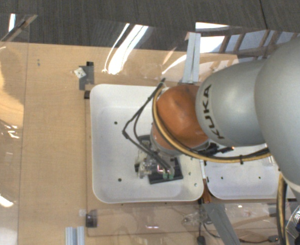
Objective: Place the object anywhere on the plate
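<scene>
Hand low in left bin, grip state unreadable | plate, object unseen | risk: blind descent striking bin floor

The arm is bulky and rounded, with smooth silver-grey shells, and "KUKA" runs in black letters down one link. An orange band rings it above the wrist. Black cables loop out beside the band. The wrist unit is dark, with small bright metal parts and bits of wiring.
</scene>
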Controlling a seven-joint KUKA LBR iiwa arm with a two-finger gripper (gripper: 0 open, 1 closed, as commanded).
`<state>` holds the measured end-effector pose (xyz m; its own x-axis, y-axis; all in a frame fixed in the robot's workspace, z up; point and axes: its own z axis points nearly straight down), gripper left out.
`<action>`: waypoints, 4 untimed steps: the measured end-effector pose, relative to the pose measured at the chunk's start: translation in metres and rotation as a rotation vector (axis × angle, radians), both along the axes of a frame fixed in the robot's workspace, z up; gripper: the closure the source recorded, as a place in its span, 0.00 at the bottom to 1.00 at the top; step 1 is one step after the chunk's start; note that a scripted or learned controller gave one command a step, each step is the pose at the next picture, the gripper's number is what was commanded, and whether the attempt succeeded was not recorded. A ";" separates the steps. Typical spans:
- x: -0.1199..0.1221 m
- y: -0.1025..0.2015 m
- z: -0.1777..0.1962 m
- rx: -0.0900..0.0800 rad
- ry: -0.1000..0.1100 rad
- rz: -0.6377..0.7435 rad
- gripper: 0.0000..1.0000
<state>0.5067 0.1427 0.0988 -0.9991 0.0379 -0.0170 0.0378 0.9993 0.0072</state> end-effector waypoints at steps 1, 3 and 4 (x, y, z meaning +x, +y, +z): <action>0.001 0.070 0.111 0.005 0.013 -0.635 1.00; -0.018 0.014 0.002 0.004 0.015 -0.692 1.00; 0.057 0.079 0.005 0.002 0.013 -0.426 1.00</action>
